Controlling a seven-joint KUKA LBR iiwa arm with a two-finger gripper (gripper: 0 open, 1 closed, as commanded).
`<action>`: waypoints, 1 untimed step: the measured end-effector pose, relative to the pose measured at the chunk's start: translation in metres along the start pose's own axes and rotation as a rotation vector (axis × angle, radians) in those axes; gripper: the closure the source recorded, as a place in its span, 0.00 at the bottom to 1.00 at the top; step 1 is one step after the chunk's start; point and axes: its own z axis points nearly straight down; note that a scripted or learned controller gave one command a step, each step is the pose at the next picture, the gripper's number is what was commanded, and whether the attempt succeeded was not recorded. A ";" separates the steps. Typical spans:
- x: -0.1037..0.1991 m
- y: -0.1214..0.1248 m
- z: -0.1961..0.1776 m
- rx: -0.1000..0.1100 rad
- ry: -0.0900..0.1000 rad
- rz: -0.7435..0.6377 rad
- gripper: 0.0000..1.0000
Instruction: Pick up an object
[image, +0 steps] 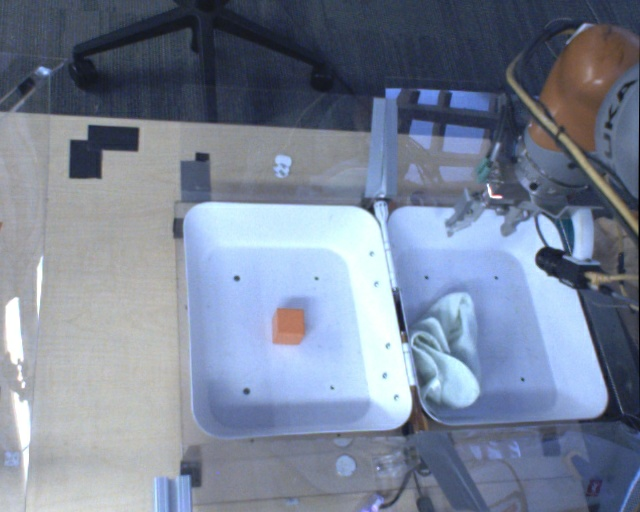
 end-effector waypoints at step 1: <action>-0.023 0.018 0.124 0.001 0.000 0.043 0.00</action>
